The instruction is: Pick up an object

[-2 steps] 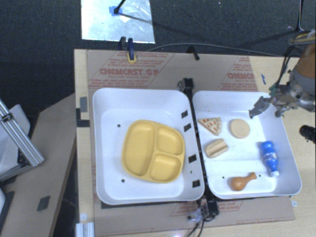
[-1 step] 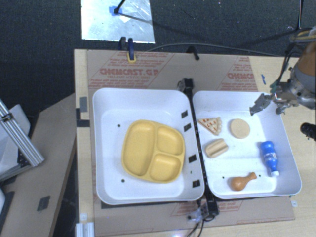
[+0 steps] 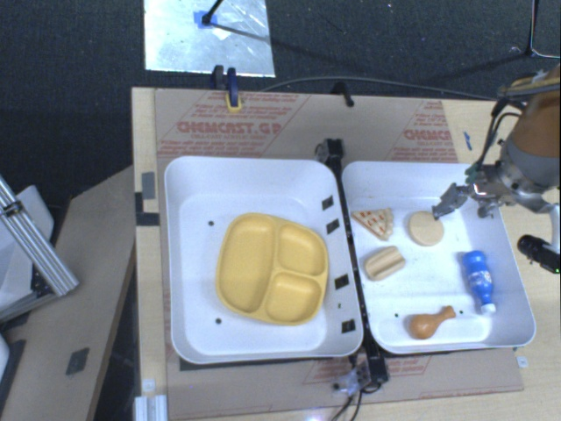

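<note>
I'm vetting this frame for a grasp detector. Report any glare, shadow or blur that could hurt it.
Camera view: lighting is even and soft; the white bins look bright but not washed out. The foil sheet on the floor glints. The tray and bottle are sharp with faint shadows. The gripper near the round biscuit is slightly blurred, its shape hard to read.

Two white bins [image 3: 263, 178] are seen side by side on a pale tan desk [image 3: 289, 117], which is printed with faded red lettering. A pale yellow divided tray [image 3: 272, 268] is shown in the left bin. In the right bin, a tan wedge with red speckles [image 3: 374, 222], a beige round disc [image 3: 426, 229], a light brown bun [image 3: 383, 262], a golden-brown drumstick [image 3: 430, 322] and a bright blue bottle with a white cap [image 3: 478, 279] are picked out. The grey hand [image 3: 449, 202] is seen below an orange-banded arm [image 3: 536, 134].
</note>
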